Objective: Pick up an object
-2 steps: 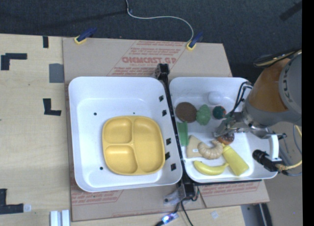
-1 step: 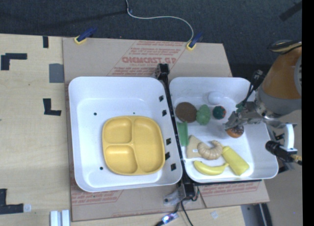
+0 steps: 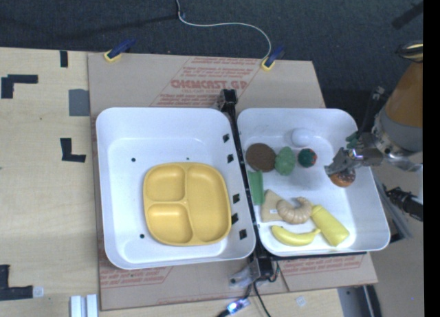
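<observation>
Gripper (image 3: 342,166) sits over the right rim of the right bin (image 3: 364,240), directly above a small orange-brown object (image 3: 342,179) lying against that wall. Cannot tell from this view whether the claw is clenched or released, or whether the object is between it.

Other candidates in the right bin: brown round piece (image 3: 260,157), green item (image 3: 285,161), banana (image 3: 293,236) near the front edge. Left bin (image 3: 117,130) carries a yellow divided plate (image 3: 186,203).

Judgement: pick in progress at best; lift not yet evident.
</observation>
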Robot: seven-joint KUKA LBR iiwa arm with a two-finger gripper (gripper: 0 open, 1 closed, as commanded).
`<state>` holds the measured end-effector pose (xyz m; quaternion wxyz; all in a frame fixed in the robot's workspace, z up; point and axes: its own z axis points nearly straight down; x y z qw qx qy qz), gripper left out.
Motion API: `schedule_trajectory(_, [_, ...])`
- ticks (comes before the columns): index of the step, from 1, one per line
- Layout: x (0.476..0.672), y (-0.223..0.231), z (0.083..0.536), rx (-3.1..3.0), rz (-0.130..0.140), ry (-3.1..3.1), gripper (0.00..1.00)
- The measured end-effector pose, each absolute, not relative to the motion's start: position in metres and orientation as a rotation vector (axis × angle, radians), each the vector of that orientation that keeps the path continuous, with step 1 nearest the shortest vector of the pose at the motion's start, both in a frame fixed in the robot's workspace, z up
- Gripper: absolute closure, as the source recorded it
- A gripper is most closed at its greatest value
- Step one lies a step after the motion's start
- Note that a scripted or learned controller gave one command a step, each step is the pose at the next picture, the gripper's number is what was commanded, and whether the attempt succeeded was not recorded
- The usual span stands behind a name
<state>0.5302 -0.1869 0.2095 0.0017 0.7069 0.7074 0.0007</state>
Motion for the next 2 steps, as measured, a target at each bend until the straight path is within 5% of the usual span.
schedule_trajectory(1, [0.531,-0.186,0.225,2.220,0.001,2.222,1.00])
schedule_trajectory(2, [0.553,-0.144,0.229,2.215,0.001,2.229,1.00])
